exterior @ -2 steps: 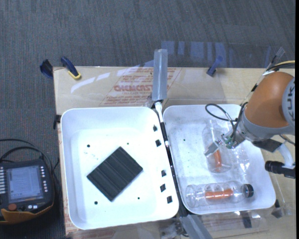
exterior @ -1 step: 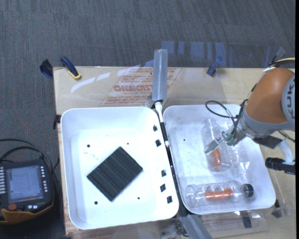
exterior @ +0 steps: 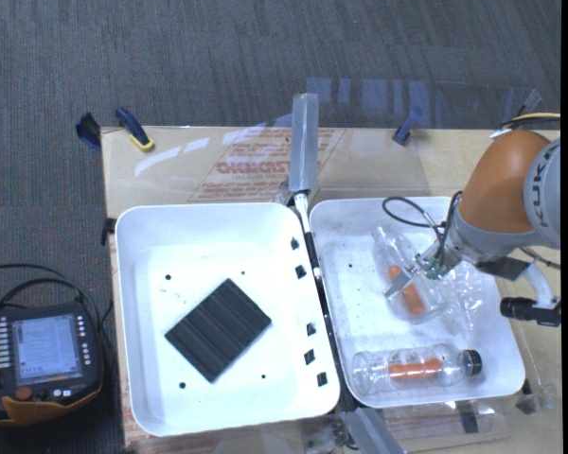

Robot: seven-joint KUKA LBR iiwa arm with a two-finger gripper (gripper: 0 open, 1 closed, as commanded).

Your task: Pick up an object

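Observation:
In the right bin (exterior: 346, 253) my gripper (exterior: 412, 280) reaches down from the right onto a clear plastic bottle with orange contents (exterior: 407, 277), lying at a slant near the bin's middle. A second clear bottle with an orange insert and black cap (exterior: 415, 367) lies along the right bin's front edge. Crumpled clear plastic (exterior: 469, 296) sits just right of the gripper. A black ribbed rectangular pad (exterior: 218, 329) lies flat in the left bin (exterior: 137, 253).
A clear upright divider (exterior: 303, 154) stands at the back between the bins. Blue clamps (exterior: 133, 129) hold the bench's rear edge. A teach pendant (exterior: 40, 353) rests on the floor at the left.

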